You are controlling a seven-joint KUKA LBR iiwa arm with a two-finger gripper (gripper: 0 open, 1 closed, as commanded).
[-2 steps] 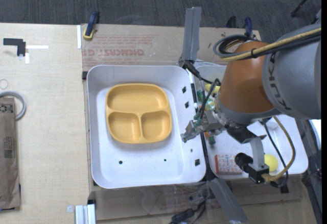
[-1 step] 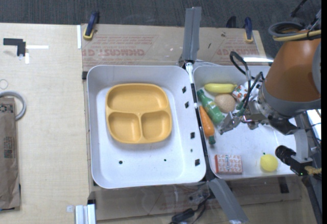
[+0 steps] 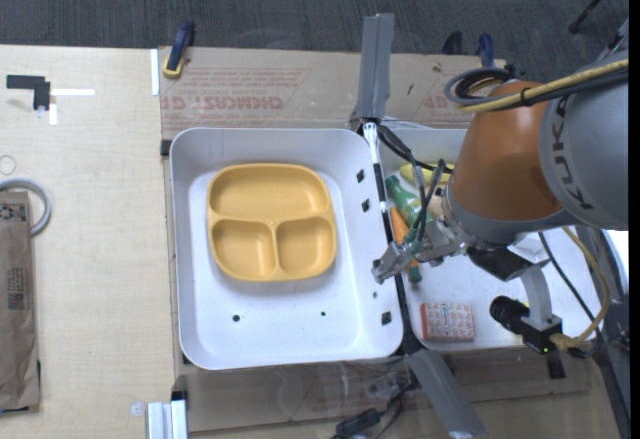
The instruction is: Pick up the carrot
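Camera view: grey arm (image 3: 540,157) low over right bin (image 3: 480,352), gripper (image 3: 398,262) at divider wall. Finger opening not discernible; nothing seen held. Carrot (image 3: 399,223) glimpsed as orange sliver beside green item (image 3: 402,193), just above gripper. Risk judged: fingers striking wall or catching green neighbour, given crowding. Left bin (image 3: 200,327) held yellow divided plate (image 3: 271,221). Right bin also held small patterned box (image 3: 447,322).

grey arm (image 3: 590,157), orange band (image 3: 500,162), black cables (image 3: 570,272)
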